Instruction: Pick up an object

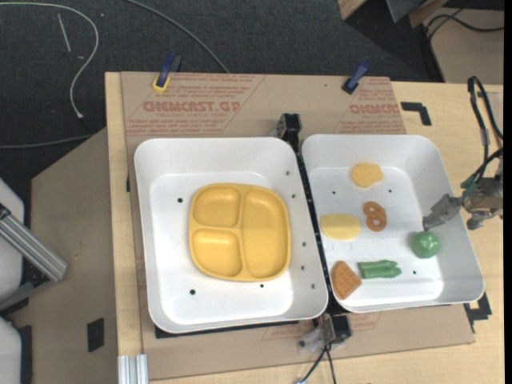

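We find the gripper (pixel 442 212) at the far right edge of the right bin (pixel 400 146), low over the floor, just above and beside the green ball (pixel 426 244). Whether it is wide or narrow we cannot tell; nothing is seen held in it.

We judge the green ball the likely pick, given how near the tool sits. It lies against the bin's right wall, which may crowd one side of the grasp.

Taking the ball as landmark: the green pepper (pixel 378 270) lies to its left, the waffle (pixel 346 279) beyond that; the pretzel (pixel 374 215) and the pale yellow piece (pixel 341 227) lie up-left; the round biscuit (pixel 366 174) farther up. None blocks the approach. The yellow divided plate (pixel 238 232) sits well apart in the left bin (pixel 152 214).
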`<state>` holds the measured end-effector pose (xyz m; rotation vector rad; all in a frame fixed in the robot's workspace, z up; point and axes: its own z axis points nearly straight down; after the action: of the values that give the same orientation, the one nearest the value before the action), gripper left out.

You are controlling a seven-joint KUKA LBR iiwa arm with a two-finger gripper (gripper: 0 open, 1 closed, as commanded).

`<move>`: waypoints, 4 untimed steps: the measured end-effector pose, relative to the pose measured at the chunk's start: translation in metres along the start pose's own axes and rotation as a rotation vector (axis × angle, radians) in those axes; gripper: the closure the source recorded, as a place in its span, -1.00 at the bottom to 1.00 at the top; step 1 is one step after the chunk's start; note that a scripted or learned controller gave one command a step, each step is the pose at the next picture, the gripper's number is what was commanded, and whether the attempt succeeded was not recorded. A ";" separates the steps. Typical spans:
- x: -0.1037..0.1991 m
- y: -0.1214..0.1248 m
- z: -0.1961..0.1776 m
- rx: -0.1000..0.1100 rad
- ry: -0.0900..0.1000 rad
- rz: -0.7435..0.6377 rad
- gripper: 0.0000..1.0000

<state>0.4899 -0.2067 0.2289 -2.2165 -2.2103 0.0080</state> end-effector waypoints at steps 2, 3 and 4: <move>-0.005 0.011 0.045 -0.006 -0.001 -0.003 -1.00; -0.013 0.014 0.103 -0.005 -0.001 -0.002 -1.00; -0.013 0.014 0.146 -0.007 -0.001 -0.002 -1.00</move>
<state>0.5020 -0.2189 0.0826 -2.2185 -2.2166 0.0014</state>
